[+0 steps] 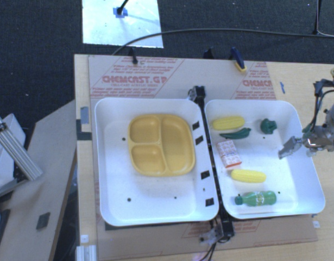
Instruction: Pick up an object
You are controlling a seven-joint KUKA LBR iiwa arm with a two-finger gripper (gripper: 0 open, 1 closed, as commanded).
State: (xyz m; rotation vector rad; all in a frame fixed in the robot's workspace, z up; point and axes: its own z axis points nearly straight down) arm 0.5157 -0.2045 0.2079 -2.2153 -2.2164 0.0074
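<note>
- Objects for picking all lie in the right bin (305,162): I count six of them.
- At the far left of that bin I see a yellow corn cob (228,123), with a dark green pepper (236,134) just beside its near side, seemingly touching it.
- A small dark green piece (268,125) sits at the far end, right of the pepper and apart from it.
- A red-and-white box (229,153) lies near the bin's left wall, about midway along.
- A second corn cob (248,175) lies just nearer than the box.
- A green bottle (256,198) lies on its side at the near end, cap pointing left.
- My claw (290,147) is over the right part of the right bin, reaching in from the right, with nothing between its fingers that I can see; I cannot tell whether they are apart or together.
- It is well clear of every object, with bare bin floor below it.
- The left bin (115,167) holds a yellow tray (160,144) with three compartments.
- Both bins rest on a board (156,75) printed with red lettering, on the counter (55,162).
</note>
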